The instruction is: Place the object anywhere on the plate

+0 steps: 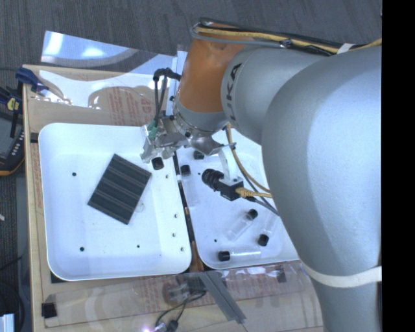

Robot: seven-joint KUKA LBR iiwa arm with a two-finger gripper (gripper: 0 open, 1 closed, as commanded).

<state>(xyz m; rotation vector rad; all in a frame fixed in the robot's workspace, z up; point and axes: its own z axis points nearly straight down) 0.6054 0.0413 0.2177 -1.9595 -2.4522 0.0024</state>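
Grey arm (324, 130) bulks closest, orange band (204, 78) above wrist. Dark ribbed plate (120, 189) lies tilted in left bin (65, 259). Clear black-capped vials (243, 225) scattered in right bin (207, 259). Claw (157, 146) low over the bins' shared edge; grip state cannot be judged. Tabletop (117, 305) brown, dark carpet (97, 19) beyond.

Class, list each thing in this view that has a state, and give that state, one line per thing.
Dark ribbed plate: lying flat in the left bin, nothing on it.
Clear vials with black caps: capped, lying on their sides in the right bin.
Claw: low over the bins' shared edge.
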